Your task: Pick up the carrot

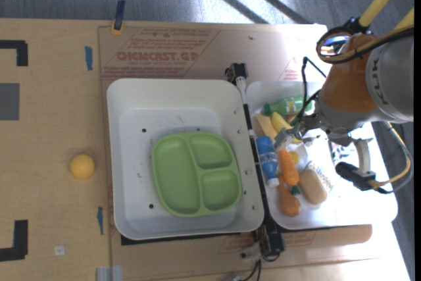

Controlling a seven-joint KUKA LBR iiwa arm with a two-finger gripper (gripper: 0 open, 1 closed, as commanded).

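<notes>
The carrot is a short orange piece lying lengthwise in the right bin, between a blue bottle and a tan bread roll. My gripper hangs just above the carrot's far end, pointing down into the bin from the right. It looks open, and I see nothing between its fingers. The grey and orange wrist covers the bin's far right part.
A second orange item lies near the bin's front. Yellow pieces and a green bottle sit at the back. The left bin holds a green divided plate. A yellow ball rests on the bench at left.
</notes>
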